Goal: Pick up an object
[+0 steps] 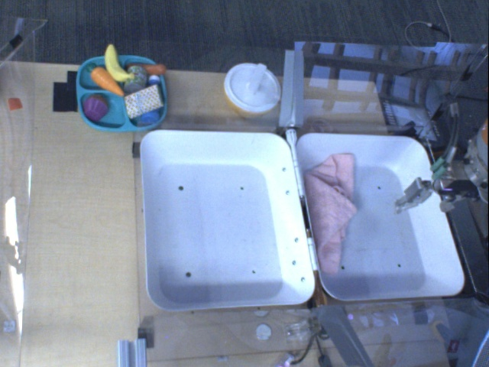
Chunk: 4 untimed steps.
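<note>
The shallow white plastic left bin [218, 224] lies by the right bin [397, 281], where a crumpled pink cloth [332, 205] rests against the left wall. The grey two-finger gripper [409, 195] hovers well right of it, fingers slightly apart, holding nothing.

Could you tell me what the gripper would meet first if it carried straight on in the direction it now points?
The gripper points left over the right bin. Going straight on, it would probably meet the crumpled pink cloth by that bin's left wall, though its height above the floor is unclear.
</note>
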Tool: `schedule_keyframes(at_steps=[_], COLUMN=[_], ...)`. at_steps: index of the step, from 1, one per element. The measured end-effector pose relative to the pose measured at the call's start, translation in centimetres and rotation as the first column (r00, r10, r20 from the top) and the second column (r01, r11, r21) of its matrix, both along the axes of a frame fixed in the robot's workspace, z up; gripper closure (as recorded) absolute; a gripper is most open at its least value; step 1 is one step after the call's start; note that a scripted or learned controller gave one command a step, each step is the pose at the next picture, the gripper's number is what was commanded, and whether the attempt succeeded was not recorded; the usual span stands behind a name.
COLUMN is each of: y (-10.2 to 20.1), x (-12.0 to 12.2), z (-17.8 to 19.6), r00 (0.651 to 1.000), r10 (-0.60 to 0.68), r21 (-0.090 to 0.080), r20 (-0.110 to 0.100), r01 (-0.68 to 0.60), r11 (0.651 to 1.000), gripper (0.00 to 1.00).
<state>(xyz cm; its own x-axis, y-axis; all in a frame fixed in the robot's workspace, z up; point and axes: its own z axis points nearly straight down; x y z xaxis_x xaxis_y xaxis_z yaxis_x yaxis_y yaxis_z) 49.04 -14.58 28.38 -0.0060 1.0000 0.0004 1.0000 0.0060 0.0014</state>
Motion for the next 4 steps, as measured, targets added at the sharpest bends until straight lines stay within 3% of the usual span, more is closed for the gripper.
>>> schedule_keyframes(at_steps=[1,2,3,4], y=[4.1,4.9,5.0,9.6], x=[8.6,13.0,13.3,15.4], z=[-13.3,-19.5,-18.2,-9.8], r00=[0.982,0.997,0.997,0.94], r10=[-0.19,0.079,0.08,0.34], r21=[0.0,-0.002,-0.003,-0.003], r20=[-0.003,0.01,0.018,0.004], r01=[0.19,-0.079,-0.08,-0.34], r11=[0.982,0.997,0.997,0.94], gripper=[0.0,0.0,1.0,1.0])
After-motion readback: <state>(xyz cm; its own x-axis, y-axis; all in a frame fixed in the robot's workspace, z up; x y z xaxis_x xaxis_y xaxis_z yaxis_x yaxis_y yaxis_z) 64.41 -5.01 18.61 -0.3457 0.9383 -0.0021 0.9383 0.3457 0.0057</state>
